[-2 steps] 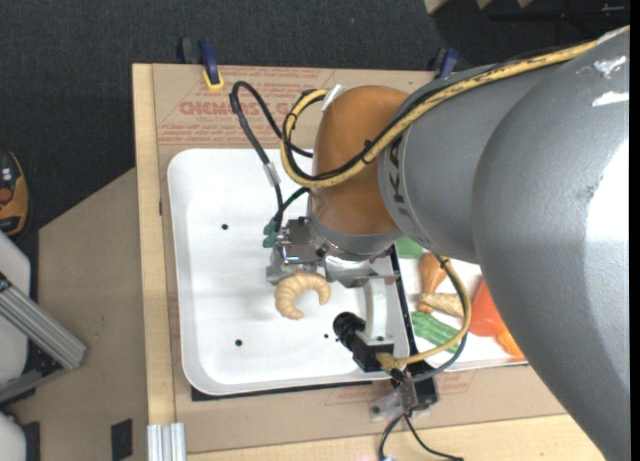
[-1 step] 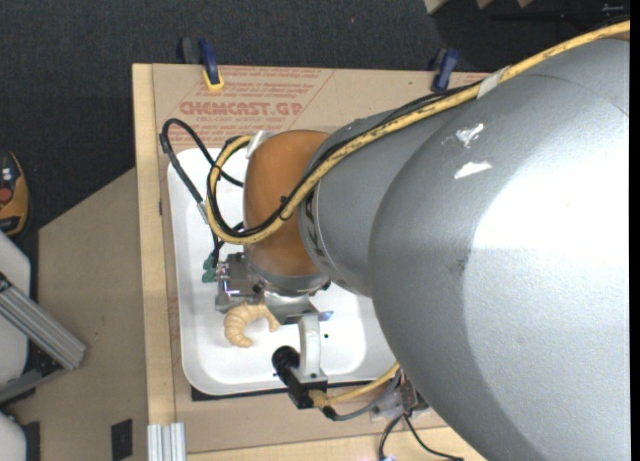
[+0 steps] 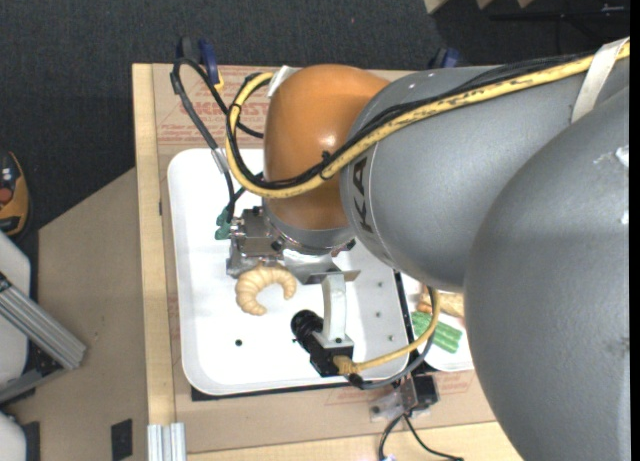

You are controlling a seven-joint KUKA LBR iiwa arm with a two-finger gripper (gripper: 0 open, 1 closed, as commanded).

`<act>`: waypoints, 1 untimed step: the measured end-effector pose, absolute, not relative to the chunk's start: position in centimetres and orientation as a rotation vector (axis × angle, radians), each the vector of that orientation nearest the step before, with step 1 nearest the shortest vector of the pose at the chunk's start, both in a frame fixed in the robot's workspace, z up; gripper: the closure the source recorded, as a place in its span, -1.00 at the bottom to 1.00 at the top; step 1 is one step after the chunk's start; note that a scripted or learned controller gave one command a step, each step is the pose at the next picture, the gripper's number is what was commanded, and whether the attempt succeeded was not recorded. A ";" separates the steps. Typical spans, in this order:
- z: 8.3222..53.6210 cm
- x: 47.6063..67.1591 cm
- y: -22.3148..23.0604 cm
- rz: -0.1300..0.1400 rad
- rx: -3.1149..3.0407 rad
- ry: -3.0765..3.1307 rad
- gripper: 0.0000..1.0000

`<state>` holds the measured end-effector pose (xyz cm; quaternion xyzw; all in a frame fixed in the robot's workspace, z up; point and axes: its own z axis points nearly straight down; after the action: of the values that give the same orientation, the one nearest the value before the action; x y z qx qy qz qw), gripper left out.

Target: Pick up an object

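Arm low over the left bin [image 3: 195, 249], pincer [image 3: 262, 261] right above the croissant [image 3: 264, 287]; its grip state, cannot tell. Risk: it slips off that curved pastry and lifts nothing.

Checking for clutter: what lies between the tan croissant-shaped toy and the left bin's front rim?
In the camera view, bare white floor with one small dark dot lies between the tan croissant-shaped toy and the white left bin's front rim.
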<state>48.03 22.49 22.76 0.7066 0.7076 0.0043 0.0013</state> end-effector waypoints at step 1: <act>34.3 54.7 22.5 0.024 2.214 2.217 1.00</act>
<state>54.67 22.46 34.32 0.7067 0.7075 0.0077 0.0044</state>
